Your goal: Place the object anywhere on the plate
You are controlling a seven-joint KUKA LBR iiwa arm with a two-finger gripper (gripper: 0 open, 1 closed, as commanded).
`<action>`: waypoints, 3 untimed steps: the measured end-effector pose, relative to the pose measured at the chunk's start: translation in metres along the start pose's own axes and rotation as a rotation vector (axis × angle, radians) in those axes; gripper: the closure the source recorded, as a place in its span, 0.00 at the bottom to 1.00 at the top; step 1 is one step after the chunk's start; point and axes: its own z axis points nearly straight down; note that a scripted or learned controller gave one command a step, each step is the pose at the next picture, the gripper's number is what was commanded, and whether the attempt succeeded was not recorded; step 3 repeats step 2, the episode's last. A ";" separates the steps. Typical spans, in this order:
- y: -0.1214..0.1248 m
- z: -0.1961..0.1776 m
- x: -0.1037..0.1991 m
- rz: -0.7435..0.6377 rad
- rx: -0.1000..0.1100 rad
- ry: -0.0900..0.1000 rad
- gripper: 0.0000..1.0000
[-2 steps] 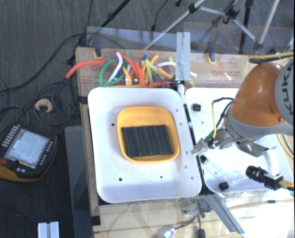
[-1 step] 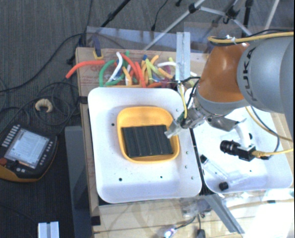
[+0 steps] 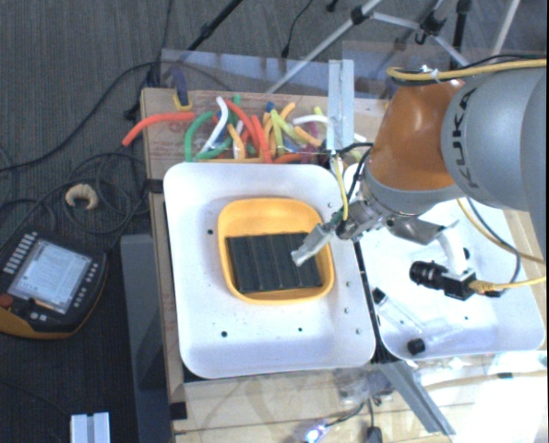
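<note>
KUKA arm reaches in from the right over the left bin, 1 of 2 shallow white bins on the desk, with its gripper low at the right-hand edge of the yellow plate. The object to be placed, a black ribbed slab, lies flat on the plate and covers most of its floor, with yellow rim showing on all 4 sides. The gripper's tip is over, or on, the slab's right edge. From where I stand it cannot be told whether the gripper is open or closed, or whether it has any hold of the slab.

By the look of it, the placing step is at or near its end, since the slab lies on the plate. The next move, as I judge it, calls for a clean let-go if there is any grip. After that comes a straight lift clear of the plate's raised rim, without dragging the slab sideways or tipping its edge.

The slab is dark, matt and roughly rectangular, with parallel ridges across its face. It looks thin and perhaps rubbery, though that is a guess. Behind the bin lies a tangle of coloured tubes. A few small clear pieces lie in the right bin.
</note>
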 end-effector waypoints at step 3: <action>0.058 -0.012 -0.118 0.086 0.001 -0.003 0.00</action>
